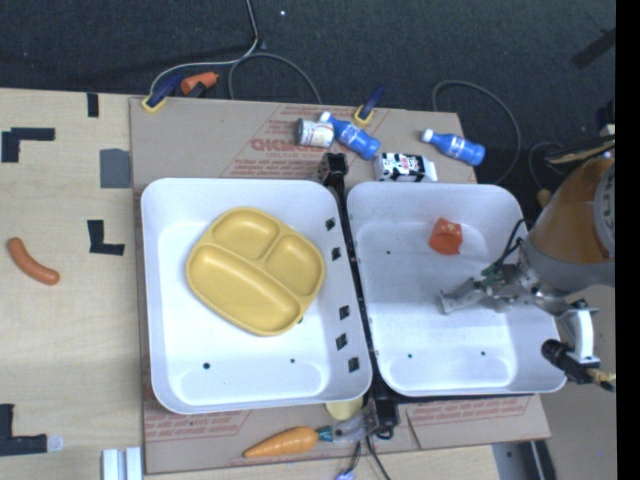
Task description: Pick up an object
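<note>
A robotics lab is indicated. Two white bins are clamped side by side onto a cardboard sheet laid on a wooden bench. Black tape markers are stuck to the bench, cables trail over dark carpet, and toy food is scattered around.

A wooden bench is bearing a cardboard sheet, and a sausage is lying on the bare wood to the left; a carrot is resting along the near edge.
</note>
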You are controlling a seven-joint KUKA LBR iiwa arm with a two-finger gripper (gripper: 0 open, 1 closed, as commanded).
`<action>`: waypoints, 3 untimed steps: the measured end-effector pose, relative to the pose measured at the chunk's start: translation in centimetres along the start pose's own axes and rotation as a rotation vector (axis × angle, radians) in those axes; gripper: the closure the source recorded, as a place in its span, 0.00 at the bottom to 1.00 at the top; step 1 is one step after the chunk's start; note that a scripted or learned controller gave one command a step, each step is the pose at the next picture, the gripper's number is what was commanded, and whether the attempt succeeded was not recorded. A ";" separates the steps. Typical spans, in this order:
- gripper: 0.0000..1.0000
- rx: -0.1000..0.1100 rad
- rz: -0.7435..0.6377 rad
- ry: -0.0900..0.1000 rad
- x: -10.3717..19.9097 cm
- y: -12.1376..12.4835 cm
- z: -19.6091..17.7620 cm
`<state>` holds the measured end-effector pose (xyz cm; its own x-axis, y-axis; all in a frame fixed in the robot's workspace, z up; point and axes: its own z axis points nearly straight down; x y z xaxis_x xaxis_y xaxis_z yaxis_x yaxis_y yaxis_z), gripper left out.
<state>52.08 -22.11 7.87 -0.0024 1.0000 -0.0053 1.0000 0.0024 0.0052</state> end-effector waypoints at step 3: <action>1.00 -0.001 -0.001 0.000 6.8 14.4 -1.8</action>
